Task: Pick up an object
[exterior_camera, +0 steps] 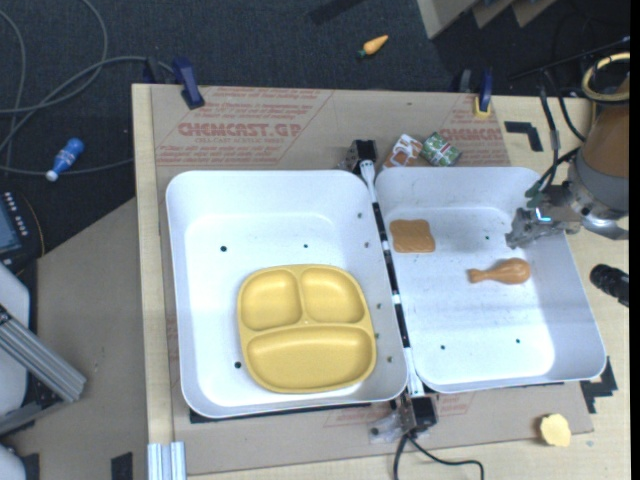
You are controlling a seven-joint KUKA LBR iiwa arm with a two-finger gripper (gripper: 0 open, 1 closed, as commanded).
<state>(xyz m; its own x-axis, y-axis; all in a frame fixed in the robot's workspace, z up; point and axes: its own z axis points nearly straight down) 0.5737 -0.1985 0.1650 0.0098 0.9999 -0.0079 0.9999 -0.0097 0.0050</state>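
In the right bin lie a brown toast slice near its left wall and a tan drumstick toward the middle right. My gripper hangs over the right bin's right side, just above and right of the drumstick, apart from it. Nothing shows between its fingers. The left bin holds a yellow divided plate.
Small packets lie on the cardboard behind the bins. A yellow piece rests at the bench's front right. Blue clamps grip the board's back edge. A blue bottle and an orange bit lie on the floor.
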